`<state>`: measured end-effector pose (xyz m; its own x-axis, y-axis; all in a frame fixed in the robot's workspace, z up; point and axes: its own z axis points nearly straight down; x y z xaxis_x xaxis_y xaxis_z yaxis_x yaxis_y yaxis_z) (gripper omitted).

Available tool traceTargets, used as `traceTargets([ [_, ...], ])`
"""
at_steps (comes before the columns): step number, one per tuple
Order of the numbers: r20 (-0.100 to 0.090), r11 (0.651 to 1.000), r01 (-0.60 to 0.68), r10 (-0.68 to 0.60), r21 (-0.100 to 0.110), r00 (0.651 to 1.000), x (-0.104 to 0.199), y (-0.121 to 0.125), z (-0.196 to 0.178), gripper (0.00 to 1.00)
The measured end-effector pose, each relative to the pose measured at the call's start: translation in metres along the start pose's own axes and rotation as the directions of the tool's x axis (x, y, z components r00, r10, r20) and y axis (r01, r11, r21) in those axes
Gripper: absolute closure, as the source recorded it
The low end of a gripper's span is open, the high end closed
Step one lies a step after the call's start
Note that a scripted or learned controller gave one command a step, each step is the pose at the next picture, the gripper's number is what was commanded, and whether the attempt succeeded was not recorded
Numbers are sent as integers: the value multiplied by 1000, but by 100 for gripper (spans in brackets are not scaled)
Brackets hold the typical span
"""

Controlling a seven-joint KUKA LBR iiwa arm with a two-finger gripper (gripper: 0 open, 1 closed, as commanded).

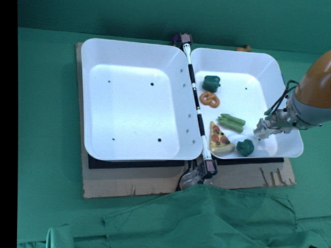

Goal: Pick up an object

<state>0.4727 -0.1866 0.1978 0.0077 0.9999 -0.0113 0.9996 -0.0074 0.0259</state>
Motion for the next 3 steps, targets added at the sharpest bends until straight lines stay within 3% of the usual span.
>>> traceTargets([
  [1,-8,1000,6,-6,19,1000,0,37,3,100],
  [2,-9,1000,5,-4,21,1000,0,35,3,0],
  [3,-3,1000,7,-7,6,1000,79,41,13,0],
])
